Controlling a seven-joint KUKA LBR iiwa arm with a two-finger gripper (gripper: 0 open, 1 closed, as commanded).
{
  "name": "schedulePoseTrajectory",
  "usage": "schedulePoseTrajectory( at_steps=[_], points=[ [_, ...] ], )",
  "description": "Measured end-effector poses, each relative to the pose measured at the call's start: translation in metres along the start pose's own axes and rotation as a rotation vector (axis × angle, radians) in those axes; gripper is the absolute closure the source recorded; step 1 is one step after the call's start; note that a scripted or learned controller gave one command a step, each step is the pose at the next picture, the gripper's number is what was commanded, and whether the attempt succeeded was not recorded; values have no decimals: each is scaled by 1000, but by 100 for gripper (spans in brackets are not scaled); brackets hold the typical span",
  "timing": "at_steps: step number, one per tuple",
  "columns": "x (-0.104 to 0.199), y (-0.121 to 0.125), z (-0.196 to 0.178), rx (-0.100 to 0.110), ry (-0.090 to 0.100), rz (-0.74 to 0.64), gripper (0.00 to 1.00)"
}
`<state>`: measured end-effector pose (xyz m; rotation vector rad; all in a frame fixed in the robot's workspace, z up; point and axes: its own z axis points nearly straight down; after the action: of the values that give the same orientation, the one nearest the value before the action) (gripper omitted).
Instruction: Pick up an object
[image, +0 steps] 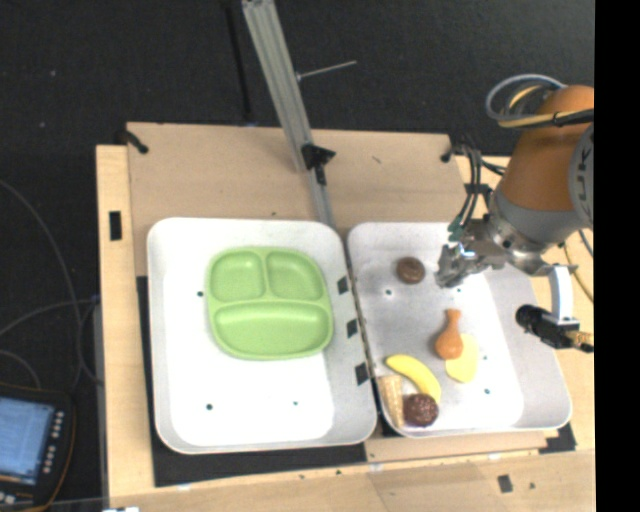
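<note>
My gripper (452, 270) hangs over the upper part of the right bin (520, 400), just right of a small brown round object (410, 269). Nothing shows between its fingers. Below it lie an orange drumstick-shaped toy (451, 336), a pale yellow slice (462, 366) and a yellow banana (414, 375). At the bin's front left corner sit a dark brown round object (421, 409) and a tan waffle-like piece (391, 392).
The left bin (180, 400) holds a green divided plate (270, 303). A metal pole (290, 110) slants up from between the bins at the back. The wooden bench (200, 170) surrounds both bins.
</note>
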<state>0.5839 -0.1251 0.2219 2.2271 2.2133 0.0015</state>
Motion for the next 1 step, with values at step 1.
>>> schedulePoseTrajectory(
  at_steps=[1],
  points=[
    [51, 7, 3, 1, 2, -13, 100]
  ],
)
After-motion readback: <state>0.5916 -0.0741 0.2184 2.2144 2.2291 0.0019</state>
